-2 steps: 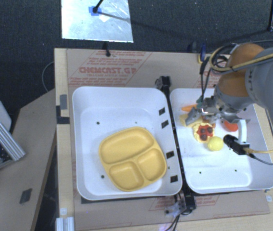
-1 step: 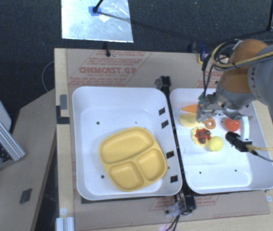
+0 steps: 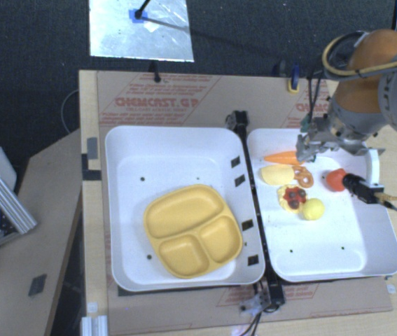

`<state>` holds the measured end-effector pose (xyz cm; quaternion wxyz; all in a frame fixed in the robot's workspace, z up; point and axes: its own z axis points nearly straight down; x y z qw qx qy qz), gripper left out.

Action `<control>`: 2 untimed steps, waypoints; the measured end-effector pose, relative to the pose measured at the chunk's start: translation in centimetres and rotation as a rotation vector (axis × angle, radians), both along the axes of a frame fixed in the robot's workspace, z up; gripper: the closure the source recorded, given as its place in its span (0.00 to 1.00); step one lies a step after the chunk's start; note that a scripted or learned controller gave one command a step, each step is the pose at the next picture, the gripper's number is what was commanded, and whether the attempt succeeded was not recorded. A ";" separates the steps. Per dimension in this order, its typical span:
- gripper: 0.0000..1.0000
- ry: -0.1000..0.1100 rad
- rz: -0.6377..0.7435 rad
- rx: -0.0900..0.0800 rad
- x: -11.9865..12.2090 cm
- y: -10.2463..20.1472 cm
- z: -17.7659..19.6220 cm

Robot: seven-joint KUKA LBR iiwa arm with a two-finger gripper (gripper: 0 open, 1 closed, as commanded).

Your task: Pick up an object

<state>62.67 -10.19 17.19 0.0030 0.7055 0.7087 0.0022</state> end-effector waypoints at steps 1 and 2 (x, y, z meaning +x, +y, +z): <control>1.00 0.000 0.000 0.000 0.2 0.0 5.5; 1.00 0.005 0.006 0.003 -0.7 5.5 6.6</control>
